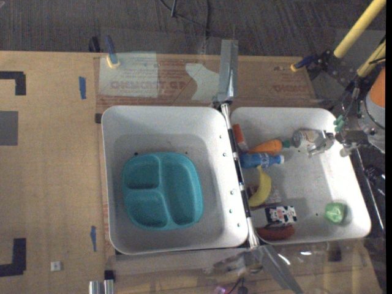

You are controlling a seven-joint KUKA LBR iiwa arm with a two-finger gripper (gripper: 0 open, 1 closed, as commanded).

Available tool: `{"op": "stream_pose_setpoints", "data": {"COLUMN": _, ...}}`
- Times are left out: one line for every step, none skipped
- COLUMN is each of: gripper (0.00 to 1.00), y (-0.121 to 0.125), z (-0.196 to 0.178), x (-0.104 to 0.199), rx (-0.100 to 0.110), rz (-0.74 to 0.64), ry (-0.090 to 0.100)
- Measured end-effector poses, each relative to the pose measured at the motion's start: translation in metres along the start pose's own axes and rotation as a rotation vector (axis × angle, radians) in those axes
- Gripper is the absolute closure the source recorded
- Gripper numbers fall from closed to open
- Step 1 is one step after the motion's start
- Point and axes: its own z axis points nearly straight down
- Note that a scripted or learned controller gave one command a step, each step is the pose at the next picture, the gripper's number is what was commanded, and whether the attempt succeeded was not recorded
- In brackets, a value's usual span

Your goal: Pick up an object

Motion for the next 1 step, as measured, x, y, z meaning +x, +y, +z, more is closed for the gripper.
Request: {"op": "stream_pose_setpoints", "data": {"gripper": 0.0, "y": 0.0286, "z": 0.1005, "x": 0.0445, "rx": -0.015, "rz": 0.224, "ry": -0.002}}
